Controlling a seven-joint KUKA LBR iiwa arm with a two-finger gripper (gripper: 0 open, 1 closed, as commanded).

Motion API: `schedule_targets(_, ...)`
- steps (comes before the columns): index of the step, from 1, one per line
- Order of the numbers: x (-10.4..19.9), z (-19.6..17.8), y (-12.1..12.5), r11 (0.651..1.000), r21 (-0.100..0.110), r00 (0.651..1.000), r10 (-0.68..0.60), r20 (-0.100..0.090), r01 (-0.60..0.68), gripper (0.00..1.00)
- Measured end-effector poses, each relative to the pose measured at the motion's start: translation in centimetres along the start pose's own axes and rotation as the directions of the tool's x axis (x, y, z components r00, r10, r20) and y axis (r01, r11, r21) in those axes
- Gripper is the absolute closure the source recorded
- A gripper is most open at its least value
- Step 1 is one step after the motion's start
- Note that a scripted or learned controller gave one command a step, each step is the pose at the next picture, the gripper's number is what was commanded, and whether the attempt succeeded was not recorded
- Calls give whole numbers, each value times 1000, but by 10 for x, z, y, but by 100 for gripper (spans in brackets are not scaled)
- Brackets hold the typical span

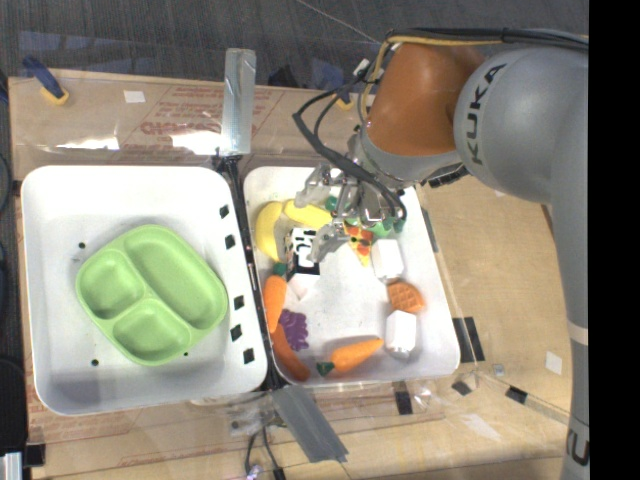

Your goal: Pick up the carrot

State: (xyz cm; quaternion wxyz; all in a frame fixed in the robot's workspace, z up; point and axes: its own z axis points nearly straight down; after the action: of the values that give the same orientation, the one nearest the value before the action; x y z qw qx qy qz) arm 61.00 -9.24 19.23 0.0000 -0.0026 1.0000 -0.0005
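The carrot (pixel 355 352) is orange with a small green top at its left end. It lies flat along the front wall of the right bin (pixel 440 298). My gripper (pixel 343 226) hangs over the back half of that bin, under the orange wrist band, well behind the carrot and apart from it. It is low over a yellow banana (pixel 272 224) and a small red and green toy (pixel 362 234). The wrist and cables hide much of the gripper.
Packed in the right bin are a long orange piece (pixel 273 303) by the left wall, purple grapes (pixel 291 329), a brown waffle-like piece (pixel 404 296) and two white blocks (pixel 388 260) (pixel 400 334). The left bin (pixel 40 268) holds a green divided plate (pixel 150 293).
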Motion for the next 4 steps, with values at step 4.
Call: schedule_targets(4, 67, 6, -62, 1000, 2, 1000, -20, 9, 20, 0)
